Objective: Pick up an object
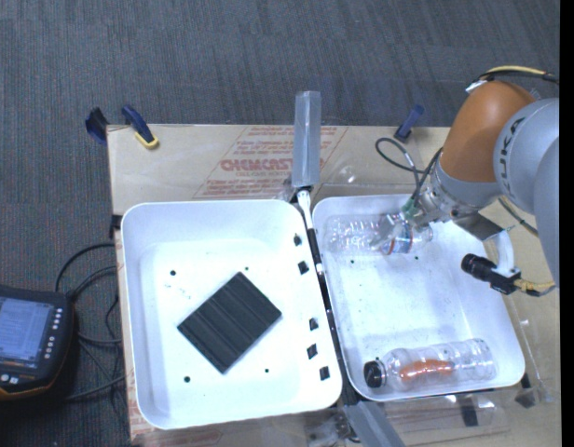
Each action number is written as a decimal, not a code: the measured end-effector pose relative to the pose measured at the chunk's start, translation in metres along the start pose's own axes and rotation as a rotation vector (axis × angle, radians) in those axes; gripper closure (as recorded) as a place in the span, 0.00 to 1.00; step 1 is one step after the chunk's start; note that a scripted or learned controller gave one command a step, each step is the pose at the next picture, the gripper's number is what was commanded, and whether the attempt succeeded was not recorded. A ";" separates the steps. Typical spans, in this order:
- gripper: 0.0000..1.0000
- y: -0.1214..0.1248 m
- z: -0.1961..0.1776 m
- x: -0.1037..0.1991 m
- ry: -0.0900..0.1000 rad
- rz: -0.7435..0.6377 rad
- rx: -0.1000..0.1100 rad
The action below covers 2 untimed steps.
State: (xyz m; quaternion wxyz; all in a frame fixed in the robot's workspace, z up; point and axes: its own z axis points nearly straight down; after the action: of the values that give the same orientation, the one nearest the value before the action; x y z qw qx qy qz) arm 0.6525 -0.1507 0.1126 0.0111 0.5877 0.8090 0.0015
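Two clear bottles lie in the right bin (511, 329); the gripper (405, 229) is down at the far one.
Risk: the crumpled bottle (362, 234), slick and at the gripper's 9 o'clock, touching it, may squirt aside; I cannot tell the grip state. The capped bottle (431, 363) lies at 6 o'clock, well apart.

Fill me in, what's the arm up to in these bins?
The KUKA arm is reaching in from the right, with its gripper down at the far end of the right bin, right at a clear plastic bottle lying there. Whether it has the bottle is not visible. A second clear bottle with a black cap lies along that bin's near edge. The left bin holds a dark ribbed pad, untouched.
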 end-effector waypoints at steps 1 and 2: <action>1.00 0.001 -0.016 -0.004 -0.001 0.000 0.004; 1.00 -0.001 -0.084 0.039 0.015 0.065 0.018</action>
State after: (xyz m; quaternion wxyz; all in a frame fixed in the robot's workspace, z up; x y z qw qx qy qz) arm 0.6375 -0.1133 0.1964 -0.0004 0.6136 0.7896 -0.0013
